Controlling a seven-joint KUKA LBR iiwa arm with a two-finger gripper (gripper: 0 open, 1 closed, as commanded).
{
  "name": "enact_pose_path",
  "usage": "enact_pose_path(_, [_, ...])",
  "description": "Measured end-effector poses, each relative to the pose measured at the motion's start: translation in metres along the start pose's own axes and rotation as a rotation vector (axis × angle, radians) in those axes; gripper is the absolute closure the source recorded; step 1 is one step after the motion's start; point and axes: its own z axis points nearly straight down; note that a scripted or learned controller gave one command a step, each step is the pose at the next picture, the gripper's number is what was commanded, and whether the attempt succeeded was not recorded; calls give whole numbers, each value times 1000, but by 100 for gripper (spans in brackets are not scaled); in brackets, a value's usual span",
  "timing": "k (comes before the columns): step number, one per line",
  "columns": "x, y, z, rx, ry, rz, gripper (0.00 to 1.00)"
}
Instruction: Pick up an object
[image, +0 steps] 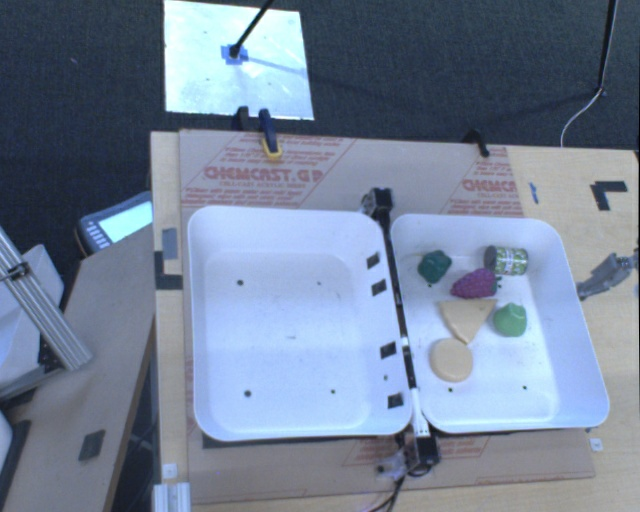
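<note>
The right bin (560, 395) holds several small things. A dark green lump (434, 266) lies at its back left, with a small green-labelled can (507, 260) on its side at the back. In front of them sits a purple grape-like bunch (474, 285), touching a pale yellow wedge (465, 318). A bright green rounded piece (510, 319) lies right of the wedge, and a tan disc (451, 360) rests just in front of it. My gripper (603, 274) pokes in at the view's right edge, outside the bin's right rim and apart from every object.
The left bin (215, 400) sits beside the right one, joined along a clipped seam (395, 320). Both rest on a cardboard sheet (300, 170) on the wooden bench. A metal plate (238, 60) lies behind, and a screen device (115, 225) sits at the left.
</note>
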Motion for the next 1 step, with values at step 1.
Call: enact_pose_path(1, [81,34,-113,-5,3,-13,0])
